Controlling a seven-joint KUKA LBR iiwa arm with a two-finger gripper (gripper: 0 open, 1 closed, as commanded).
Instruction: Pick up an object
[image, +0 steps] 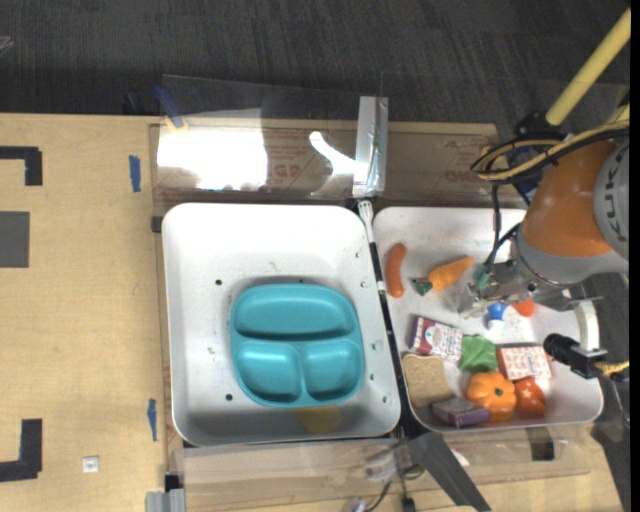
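The right bin (570, 405) holds several toy foods. A red sausage (396, 270) and an orange carrot (448, 272) lie at its far left. A purple-and-white carton (437, 338), a green piece (478, 352) and a red-and-white box (521, 360) sit mid-bin. A bread slice (427, 376), an orange pumpkin (490, 390), a red tomato (531, 399) and a purple block (458, 412) line the near side. My gripper (488, 290) hangs low just right of the carrot, above a small blue piece (494, 316).
The left bin (190, 300) carries a teal divided plate (296, 340). A clear plastic wall (370, 145) stands behind the bins. The arm's orange band (565, 215) and yellow-black cables (520, 150) hang over the right bin's far corner.
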